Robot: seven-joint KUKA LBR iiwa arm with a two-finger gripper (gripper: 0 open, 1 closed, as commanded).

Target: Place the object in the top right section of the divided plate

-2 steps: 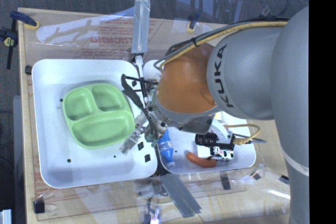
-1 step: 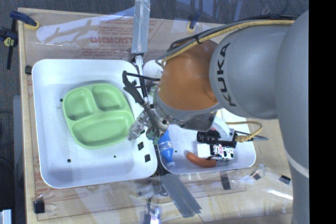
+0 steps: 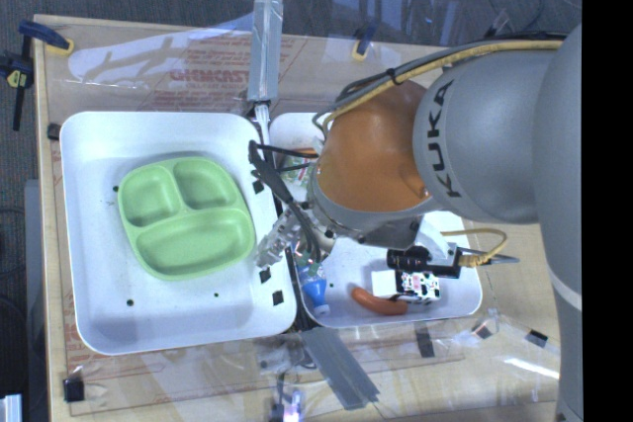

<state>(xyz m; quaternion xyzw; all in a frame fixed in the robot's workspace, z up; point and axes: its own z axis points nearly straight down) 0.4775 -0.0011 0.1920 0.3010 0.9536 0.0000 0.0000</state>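
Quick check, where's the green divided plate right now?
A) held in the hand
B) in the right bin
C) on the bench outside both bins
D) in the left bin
D: the green divided plate lies flat on the floor of the left bin, while the arm hangs over the right bin beside a red sausage-shaped object.

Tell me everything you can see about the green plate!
The green plate is pale lime, smooth and looks like plastic. It has rounded corners and three sunken sections: two small ones along its far side and one large one along its near side. All three look bare. It lies flat, turned a little askew, on the floor of the left white bin, roughly in the middle. Nothing but the bin touches it; the arm's tool is off to its right, near the bins' shared edge.
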